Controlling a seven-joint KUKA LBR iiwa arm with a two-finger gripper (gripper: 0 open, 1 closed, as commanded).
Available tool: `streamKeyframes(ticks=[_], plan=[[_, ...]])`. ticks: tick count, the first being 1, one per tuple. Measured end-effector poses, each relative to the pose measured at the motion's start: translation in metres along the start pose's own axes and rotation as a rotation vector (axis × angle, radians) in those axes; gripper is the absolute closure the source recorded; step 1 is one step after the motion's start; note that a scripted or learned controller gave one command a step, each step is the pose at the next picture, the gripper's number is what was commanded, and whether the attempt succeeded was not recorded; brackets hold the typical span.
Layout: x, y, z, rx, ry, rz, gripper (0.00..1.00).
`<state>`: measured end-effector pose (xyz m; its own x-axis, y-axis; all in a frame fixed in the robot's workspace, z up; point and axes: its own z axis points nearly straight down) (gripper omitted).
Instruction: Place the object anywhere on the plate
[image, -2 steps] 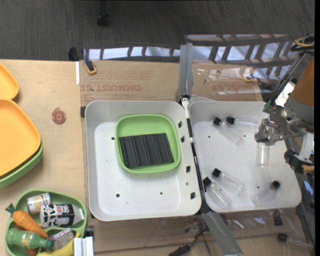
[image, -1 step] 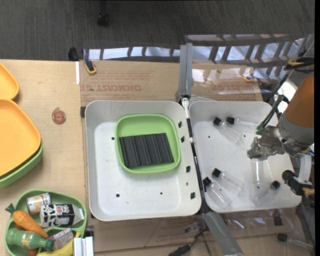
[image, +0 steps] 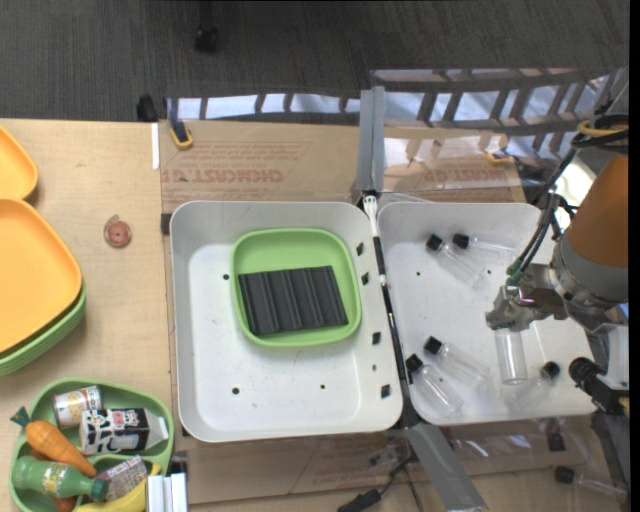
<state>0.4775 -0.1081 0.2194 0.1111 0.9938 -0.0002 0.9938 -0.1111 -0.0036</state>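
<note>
A green square plate lies in the left bin, with a dark ridged rectangular slab flat on its middle. Several clear plastic vials with black caps lie scattered in the right bin. My gripper hangs over the right side of that bin, at the end of the grey arm with the orange band. One clear vial sits directly below the gripper, pointing toward the bin's front edge. Whether the gripper touches it I cannot tell.
Two capped vials lie near the back of the right bin, and another vial at its front left. Orange plates and a green bowl of toy food sit on the bench at left.
</note>
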Motion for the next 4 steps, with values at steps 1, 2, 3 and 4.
streamKeyframes(ticks=[1,2,3,4], plan=[[0.033,-0.004,0.029,0.000,0.000,-0.193,1.00],[0.050,-0.005,0.029,-0.001,-0.001,-0.277,1.00],[0.076,-0.008,0.020,-0.002,-0.001,-0.350,1.00],[0.122,0.013,0.008,-0.002,-0.002,-0.486,1.00]])
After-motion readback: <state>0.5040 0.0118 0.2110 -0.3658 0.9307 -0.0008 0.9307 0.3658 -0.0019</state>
